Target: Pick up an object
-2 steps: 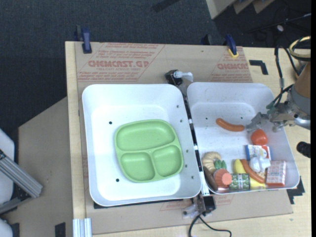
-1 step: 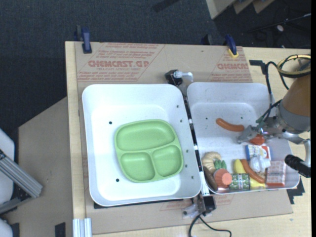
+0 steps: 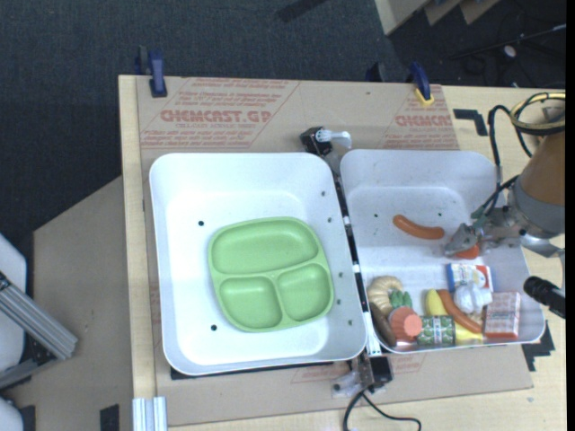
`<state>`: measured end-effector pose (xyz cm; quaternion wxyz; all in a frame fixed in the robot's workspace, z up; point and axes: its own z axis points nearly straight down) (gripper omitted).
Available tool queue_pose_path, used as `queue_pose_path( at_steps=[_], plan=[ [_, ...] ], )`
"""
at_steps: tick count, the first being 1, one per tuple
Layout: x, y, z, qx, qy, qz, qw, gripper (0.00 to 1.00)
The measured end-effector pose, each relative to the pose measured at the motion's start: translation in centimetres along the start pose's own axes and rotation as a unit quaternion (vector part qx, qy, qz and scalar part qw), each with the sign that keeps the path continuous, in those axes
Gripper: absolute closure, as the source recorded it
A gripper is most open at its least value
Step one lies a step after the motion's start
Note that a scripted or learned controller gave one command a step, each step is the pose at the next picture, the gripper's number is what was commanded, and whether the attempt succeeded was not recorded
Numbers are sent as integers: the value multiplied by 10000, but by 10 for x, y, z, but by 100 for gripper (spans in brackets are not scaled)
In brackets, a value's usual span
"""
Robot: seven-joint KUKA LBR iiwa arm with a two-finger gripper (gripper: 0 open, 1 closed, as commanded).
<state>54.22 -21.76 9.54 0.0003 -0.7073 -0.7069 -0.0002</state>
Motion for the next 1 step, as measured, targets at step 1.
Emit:
queue_pose_path(
  at_steps=[1],
  plan=[
    [90,35,-62,-45,8,-55,10000,100]
  ],
)
